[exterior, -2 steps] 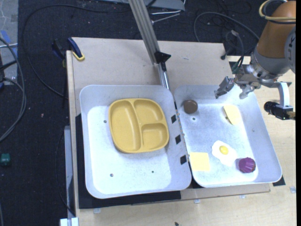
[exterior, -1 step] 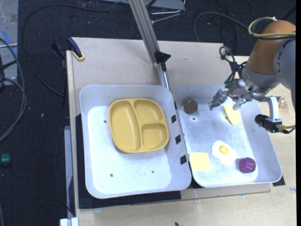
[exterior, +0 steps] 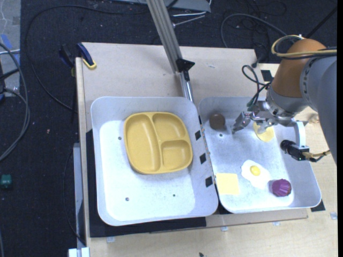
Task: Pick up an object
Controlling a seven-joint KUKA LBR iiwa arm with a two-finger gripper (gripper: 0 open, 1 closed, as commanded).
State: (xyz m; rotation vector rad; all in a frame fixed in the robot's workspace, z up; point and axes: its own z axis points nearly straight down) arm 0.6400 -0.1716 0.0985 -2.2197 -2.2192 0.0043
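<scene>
**Arm over the right bin, hand low among the food pieces**

The arm (exterior: pixel 300 74) reaches in from the right and bends down over the right bin (exterior: pixel 300 199). Its hand (exterior: pixel 244 122) hangs low at the far part of that bin, the fingers pointing left and down. Whether the fingers are spread or pressed together cannot be told from this angle, and nothing shows between them.

Just left of the hand lies a brown ball (exterior: pixel 217 121), near the fingertips but apart from them. Just right of the hand, partly under the wrist, sits a pale yellow piece (exterior: pixel 265 134). Nearer the camera than the hand lies a fried egg (exterior: pixel 254 172), white with a yellow centre. To the left of the egg is a flat yellow square (exterior: pixel 227 183), and to its right a purple lump (exterior: pixel 280 187), close to the bin's near right corner.

Well to the left of the hand, the left bin (exterior: pixel 115 197) carries a yellow divided plate (exterior: pixel 158 142) with three compartments. Both bins rest side by side on the bench (exterior: pixel 128 68).
</scene>
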